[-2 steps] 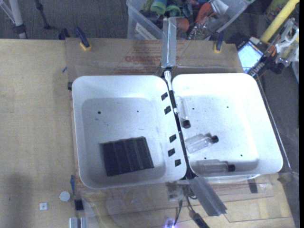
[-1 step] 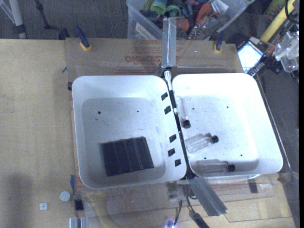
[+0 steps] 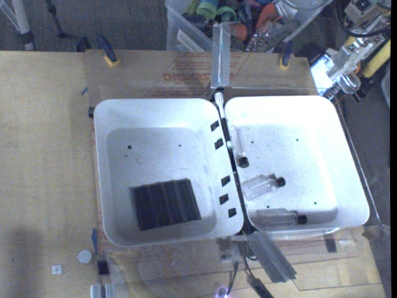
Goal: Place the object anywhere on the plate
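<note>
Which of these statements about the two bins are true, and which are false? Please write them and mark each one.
1. A black plate lies in the left bin. True.
2. Three clear vials lie in the right bin. True.
3. One vial rests on the plate. False: all vials are in the right bin, apart from the plate.
4. The vials stand upright. False: they lie on their sides.
5. The plate sits in the far part of its bin. False: it lies near the front wall.
</note>
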`<move>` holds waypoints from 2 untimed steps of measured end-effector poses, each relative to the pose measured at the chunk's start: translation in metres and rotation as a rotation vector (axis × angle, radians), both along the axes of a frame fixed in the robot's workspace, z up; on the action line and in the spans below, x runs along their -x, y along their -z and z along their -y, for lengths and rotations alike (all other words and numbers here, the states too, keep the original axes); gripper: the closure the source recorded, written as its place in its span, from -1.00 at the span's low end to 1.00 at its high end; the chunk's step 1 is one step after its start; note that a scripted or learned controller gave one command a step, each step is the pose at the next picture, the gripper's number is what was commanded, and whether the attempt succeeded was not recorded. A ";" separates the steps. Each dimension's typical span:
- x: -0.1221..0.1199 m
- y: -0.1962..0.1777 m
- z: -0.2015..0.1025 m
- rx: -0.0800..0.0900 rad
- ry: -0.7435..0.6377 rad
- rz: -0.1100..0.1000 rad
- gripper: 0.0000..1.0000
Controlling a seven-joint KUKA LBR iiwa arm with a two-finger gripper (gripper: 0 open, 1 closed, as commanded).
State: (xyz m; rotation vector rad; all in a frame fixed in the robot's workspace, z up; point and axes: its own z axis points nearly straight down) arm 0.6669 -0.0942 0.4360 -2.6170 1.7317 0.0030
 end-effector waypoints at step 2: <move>0.000 0.001 -0.007 0.001 -0.873 0.010 1.00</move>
